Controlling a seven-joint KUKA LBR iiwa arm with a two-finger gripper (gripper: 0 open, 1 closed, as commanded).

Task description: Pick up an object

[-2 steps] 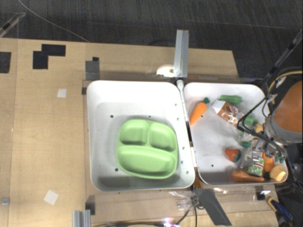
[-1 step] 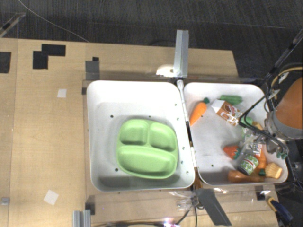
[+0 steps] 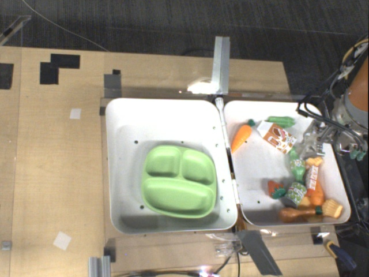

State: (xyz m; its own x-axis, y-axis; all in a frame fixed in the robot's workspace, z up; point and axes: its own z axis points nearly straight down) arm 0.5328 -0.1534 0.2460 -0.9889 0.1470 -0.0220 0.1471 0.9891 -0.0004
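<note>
The right bin point(image 3: 253, 172) holds several toy foods. An orange carrot point(image 3: 241, 137) lies near its left wall, with a white and brown carton point(image 3: 279, 138) and a green pod point(image 3: 281, 120) towards the back. A green piece point(image 3: 297, 169), a patterned green ball point(image 3: 296, 193), a red piece point(image 3: 275, 187), an orange packet point(image 3: 314, 180), a brown piece point(image 3: 297, 214) and a yellow piece point(image 3: 332, 208) crowd the front right. My gripper point(image 3: 314, 144) hangs over the bin's right side, just behind the green piece and the packet. Nothing visibly sits in it.
The left bin point(image 3: 124, 154) carries a light green divided plate point(image 3: 179, 180) near its middle. A metal post point(image 3: 221, 62) stands behind the wall between the bins. Cables and the arm's wrist point(image 3: 351, 105) crowd the right bin's far right corner.
</note>
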